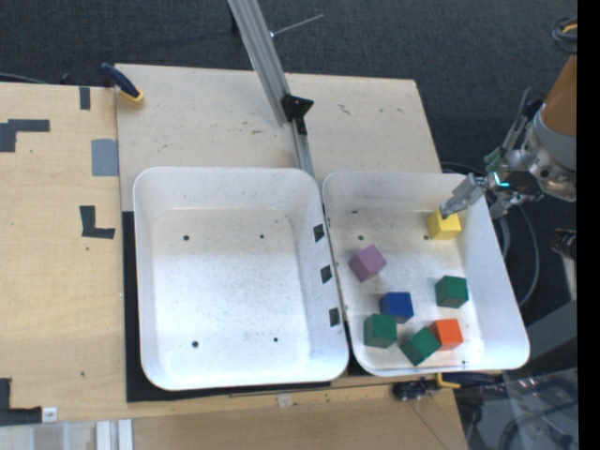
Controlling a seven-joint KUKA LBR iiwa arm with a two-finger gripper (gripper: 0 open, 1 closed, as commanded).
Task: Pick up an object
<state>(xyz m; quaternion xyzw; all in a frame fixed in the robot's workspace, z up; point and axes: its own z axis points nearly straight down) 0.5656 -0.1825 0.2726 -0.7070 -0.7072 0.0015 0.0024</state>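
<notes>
End effector (457,204) touches yellow cube (444,224) in right bin (497,279); grip state unclear.

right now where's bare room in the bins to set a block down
The left bin has bare floor wall to wall. In the right bin, the top-left corner above the purple block is free. Crowded: bottom right, around the blue block and orange block; the gripper is at the yellow block.

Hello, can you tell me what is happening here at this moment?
A robot arm reaches in from the right. Its pincer is low over the right bin, just above the yellow block. Nothing looks lifted yet. Purple, blue, orange and three green blocks lie further down in that bin.
</notes>
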